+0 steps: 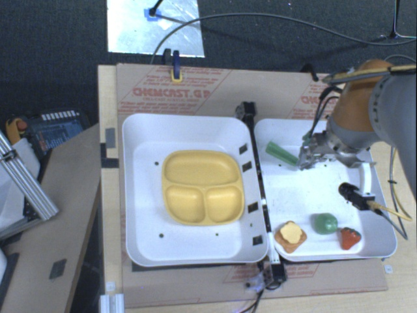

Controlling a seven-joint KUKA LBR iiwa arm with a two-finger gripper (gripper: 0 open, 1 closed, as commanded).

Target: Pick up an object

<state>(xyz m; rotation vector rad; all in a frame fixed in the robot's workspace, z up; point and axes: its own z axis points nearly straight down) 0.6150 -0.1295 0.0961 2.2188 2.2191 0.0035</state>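
Four objects share the right bin point(313, 191); pincer point(306, 160) state unclear.

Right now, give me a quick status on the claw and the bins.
Claw low in right bin, at green stick. Nothing seen held. Green lump, strawberry, sandwich toy along near edge. Yellow tray in left bin.
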